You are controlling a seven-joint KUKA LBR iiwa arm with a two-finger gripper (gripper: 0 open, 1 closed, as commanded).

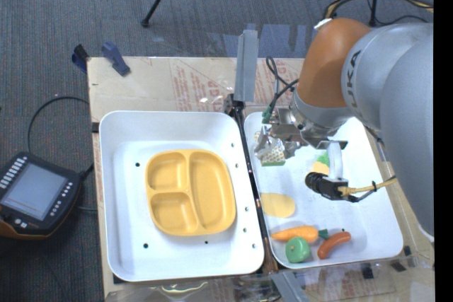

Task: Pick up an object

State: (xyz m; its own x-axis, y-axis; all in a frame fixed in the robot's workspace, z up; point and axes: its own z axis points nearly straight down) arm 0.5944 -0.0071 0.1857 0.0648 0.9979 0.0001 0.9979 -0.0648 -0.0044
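Hovering gripper [277, 145] at right bin [368, 240] far-left corner; I cannot tell its state; risk: clipping bin wall.

A flat yellow piece [277, 205] lay in the right bin [379, 237]. Near the bin's front sat an orange carrot [297, 233], a round green fruit [298, 249] touching it, and a little red sausage [333, 244] just beside them.

Both shallow white bins [120, 152] look like smooth matt plastic, same as the yellow three-compartment plate [190, 191]. That orange wrist band [333, 64] is properly glossy, and the bare bench board [163, 81] looks like dull wood.
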